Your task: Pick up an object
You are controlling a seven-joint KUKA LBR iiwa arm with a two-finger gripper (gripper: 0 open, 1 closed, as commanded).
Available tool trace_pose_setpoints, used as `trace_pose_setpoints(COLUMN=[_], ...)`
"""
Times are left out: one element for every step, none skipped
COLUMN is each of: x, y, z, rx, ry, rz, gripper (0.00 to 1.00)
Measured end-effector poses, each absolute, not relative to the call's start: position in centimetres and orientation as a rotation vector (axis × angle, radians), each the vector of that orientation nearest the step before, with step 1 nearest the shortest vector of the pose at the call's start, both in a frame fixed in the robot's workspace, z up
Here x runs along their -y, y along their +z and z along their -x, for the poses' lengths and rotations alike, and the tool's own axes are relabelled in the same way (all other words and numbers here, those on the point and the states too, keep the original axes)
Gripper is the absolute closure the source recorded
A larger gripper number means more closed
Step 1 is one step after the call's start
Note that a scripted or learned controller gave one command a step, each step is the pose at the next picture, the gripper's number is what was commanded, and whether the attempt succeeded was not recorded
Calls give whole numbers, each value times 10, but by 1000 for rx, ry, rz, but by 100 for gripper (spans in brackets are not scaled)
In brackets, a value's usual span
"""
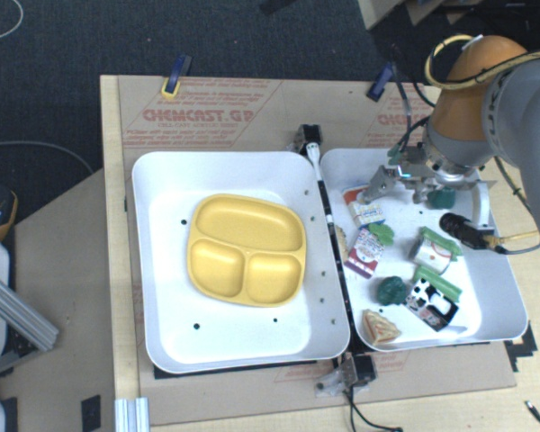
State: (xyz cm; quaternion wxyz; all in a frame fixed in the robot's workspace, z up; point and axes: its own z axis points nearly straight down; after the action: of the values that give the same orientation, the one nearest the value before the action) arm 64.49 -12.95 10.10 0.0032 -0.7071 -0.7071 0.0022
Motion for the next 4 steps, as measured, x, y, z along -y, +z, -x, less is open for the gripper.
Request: trace_pose_setpoints(x=[129, 128, 128, 118], y=[90, 104, 147, 205], z=[-648, -651, -655, -659], rx=[2222, 2229, 2226, 2228], ry=[-4, -16, -4, -6], rz=[2221, 2224, 2224, 2224], gripper=[0, 100, 100, 100])
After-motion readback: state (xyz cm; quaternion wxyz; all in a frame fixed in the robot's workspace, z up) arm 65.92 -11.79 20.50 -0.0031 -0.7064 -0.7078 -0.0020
